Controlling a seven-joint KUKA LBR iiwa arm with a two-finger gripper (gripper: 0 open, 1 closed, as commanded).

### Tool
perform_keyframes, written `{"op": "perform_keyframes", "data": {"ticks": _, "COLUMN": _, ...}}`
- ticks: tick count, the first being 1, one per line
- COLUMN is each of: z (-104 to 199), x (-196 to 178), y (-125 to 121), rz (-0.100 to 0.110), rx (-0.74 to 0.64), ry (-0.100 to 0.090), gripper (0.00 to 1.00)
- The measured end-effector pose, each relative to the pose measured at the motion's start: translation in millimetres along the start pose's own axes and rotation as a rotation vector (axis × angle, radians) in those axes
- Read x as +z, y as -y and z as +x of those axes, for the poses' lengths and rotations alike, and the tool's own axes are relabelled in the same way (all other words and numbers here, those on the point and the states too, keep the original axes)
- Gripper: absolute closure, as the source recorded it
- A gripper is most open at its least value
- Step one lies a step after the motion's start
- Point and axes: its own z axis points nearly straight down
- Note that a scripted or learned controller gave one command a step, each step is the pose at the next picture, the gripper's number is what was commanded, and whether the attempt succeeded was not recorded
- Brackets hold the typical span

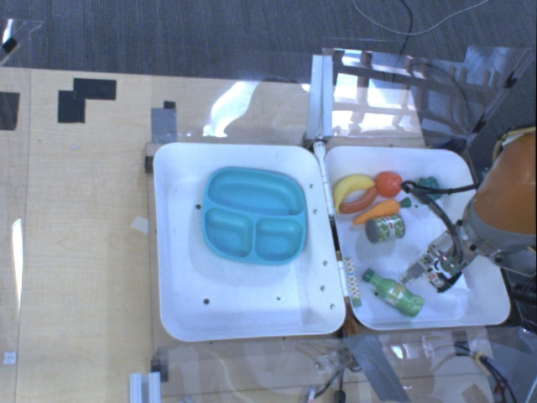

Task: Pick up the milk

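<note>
From where I am standing, the arm [508,200] is reaching in from the right and is holding the pincer [428,269] low over the right bin [487,305]. Whether the pincer is apart or together cannot be told from here. A green bottle [396,295] is lying on its side just left of the pincer and slightly nearer the bin's front edge. A small can [385,229] is standing left of the pincer, farther back. Beyond the can, a carrot [377,211], a banana [351,188] and a red tomato [388,183] are lying together. Which of these items is the milk cannot be told. Well left of the pincer, a blue divided plate [254,215] is sitting in the left bin [176,250].
</note>
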Motion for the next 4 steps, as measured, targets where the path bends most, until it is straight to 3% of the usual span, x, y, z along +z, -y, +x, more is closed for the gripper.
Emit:
{"op": "perform_keyframes", "data": {"ticks": 1, "z": -43.3, "x": 44.9, "y": 9.4, "rz": -0.007, "rx": 0.044, "ry": 0.011, "gripper": 0.00}}
{"op": "perform_keyframes", "data": {"ticks": 2, "z": -44.3, "x": 32.7, "y": 6.7, "rz": -0.012, "rx": 0.045, "ry": 0.015, "gripper": 1.00}}
{"op": "perform_keyframes", "data": {"ticks": 3, "z": -15.4, "x": -30.0, "y": -32.6, "rz": 0.001, "rx": 0.207, "ry": 0.000, "gripper": 1.00}}
{"op": "perform_keyframes", "data": {"ticks": 4, "z": 38.0, "x": -98.8, "y": -116.8, "rz": -0.001, "rx": 0.273, "ry": -0.001, "gripper": 1.00}}
